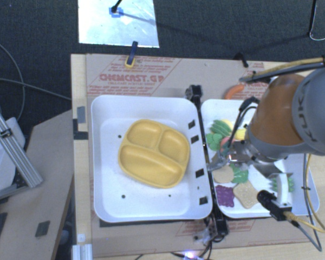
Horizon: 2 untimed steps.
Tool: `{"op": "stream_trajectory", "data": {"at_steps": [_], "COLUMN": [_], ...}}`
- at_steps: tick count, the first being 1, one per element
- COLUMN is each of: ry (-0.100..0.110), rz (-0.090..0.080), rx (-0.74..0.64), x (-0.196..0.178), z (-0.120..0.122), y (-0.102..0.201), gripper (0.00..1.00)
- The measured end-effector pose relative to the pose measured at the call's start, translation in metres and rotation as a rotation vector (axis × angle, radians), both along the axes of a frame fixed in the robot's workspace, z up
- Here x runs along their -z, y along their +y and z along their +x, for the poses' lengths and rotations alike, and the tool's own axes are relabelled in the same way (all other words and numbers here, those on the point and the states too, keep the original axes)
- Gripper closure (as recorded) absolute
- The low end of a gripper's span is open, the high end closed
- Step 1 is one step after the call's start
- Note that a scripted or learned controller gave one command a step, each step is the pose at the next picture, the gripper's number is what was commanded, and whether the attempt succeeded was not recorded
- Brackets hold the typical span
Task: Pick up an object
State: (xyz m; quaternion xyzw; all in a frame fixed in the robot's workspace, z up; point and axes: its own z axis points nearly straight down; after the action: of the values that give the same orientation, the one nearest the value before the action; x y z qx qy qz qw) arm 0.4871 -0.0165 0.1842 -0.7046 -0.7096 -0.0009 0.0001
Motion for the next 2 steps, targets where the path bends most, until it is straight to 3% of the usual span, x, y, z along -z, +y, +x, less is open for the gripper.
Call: {"op": "stream_trajectory", "data": {"at_steps": [1,2], "ry": [-0.001,0.003], "rz": [0.000,-0.004], "rx": [0.001,0.014], "x": [0.000,0.048], "z": [0.000,0.007], "y": [0.011,-0.076], "gripper": [0.00,0.00]}}
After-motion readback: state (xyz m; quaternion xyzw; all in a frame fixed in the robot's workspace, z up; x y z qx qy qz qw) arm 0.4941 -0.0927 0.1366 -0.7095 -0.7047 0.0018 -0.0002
